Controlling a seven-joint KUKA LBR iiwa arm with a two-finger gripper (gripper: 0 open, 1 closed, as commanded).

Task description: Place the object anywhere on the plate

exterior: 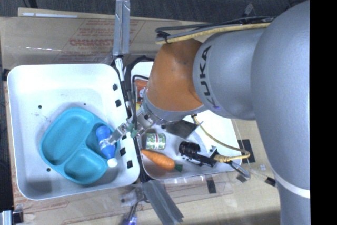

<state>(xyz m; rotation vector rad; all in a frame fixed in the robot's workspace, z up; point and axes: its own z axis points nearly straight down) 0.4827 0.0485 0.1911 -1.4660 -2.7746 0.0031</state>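
Blue bottle (107,149), perhaps plastic, on divided plate (63,138)

A brown bench (31,29) seen from above. Two shallow white bins sit directly on it: left bin (52,87) and right bin (226,131), side by side.

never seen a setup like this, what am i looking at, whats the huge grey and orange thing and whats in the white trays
This is a single picture from a camera fixed above a workbench, looking down at a slant. The big grey and orange shape is a robot arm reaching in from the right. Its gripper is at the divide between two shallow white bins. The left bin holds a blue divided plate. A blue bottle with a white cap lies at the plate's right edge, right by the gripper, and I cannot tell whether it is gripped. The right bin holds a small green can and a carrot.
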